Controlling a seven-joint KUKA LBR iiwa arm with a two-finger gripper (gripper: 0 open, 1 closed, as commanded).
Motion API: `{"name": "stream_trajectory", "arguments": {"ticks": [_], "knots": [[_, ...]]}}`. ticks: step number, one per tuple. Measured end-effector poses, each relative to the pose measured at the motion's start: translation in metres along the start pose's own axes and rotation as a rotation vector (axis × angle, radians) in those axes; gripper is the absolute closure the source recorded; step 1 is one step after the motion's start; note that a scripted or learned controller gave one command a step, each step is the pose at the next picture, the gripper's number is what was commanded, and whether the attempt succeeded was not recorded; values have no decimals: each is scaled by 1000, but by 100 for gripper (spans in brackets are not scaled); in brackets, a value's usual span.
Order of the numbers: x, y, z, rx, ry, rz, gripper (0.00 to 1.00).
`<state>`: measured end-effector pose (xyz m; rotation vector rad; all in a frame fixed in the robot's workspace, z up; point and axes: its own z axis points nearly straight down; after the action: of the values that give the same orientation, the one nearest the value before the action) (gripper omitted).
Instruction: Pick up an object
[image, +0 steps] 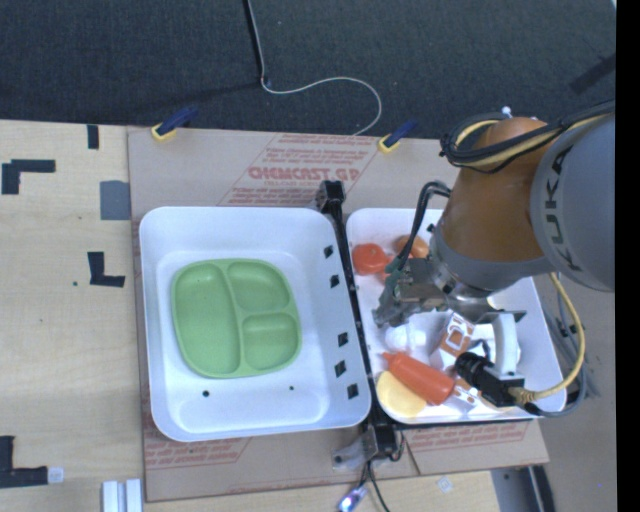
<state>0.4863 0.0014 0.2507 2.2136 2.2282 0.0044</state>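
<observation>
My gripper (397, 308) hangs low in the right bin (545, 330), near its left side, under the grey and orange arm. Just below it lies an orange carrot-shaped toy (420, 376) resting on a pale yellow round piece (400, 398). A red-orange round object (369, 259) sits at the bin's upper left, and a small orange piece (410, 244) peeks out beside it. A white object (408, 335) lies right under the gripper. The arm hides much of the bin's middle.
The left bin (165, 250) holds a green divided plate (237, 317). A black divider with clips (345, 290) runs between the bins. A white piece (506, 340) lies at the right bin's right side. Cardboard surrounds both bins.
</observation>
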Motion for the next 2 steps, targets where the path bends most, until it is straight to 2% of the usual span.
{"name": "stream_trajectory", "arguments": {"ticks": [1, 2], "knots": [[62, -2, -60, 0, 0, -1, 100], [51, -1, -160, -8, 0, 5, 100]]}}
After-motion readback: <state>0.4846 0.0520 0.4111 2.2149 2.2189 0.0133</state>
